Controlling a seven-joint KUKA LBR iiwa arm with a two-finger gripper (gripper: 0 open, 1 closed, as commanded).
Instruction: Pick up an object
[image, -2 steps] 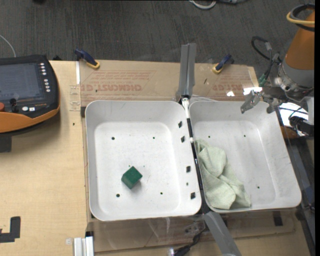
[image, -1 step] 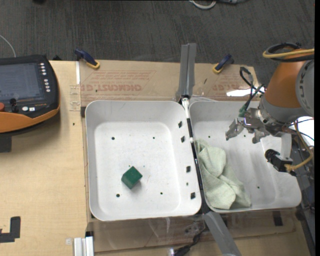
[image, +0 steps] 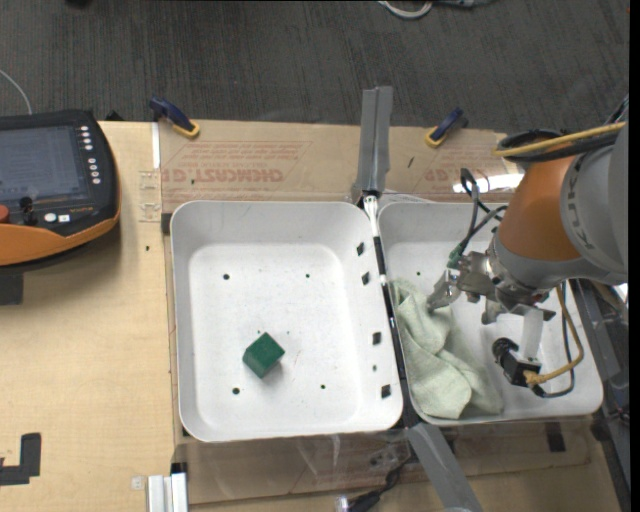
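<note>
Arm in from right, wrist low over right bin (image: 590, 405). Gripper (image: 440, 297) at upper end of pale green cloth (image: 432, 352); finger spacing not resolvable, grasp not confirmed. Cloth crumpled along bin's left wall. Green block (image: 264, 355) alone in left bin (image: 190, 330), well apart from arm.

Risks, judged:
- Thin fold may slip out on lift.
- Cloth lying against divider could drag or snag.
- Dangling wrist cable (image: 545, 372) near cloth; possible tangle.
- Pinch on bin floor instead of fabric.
</note>
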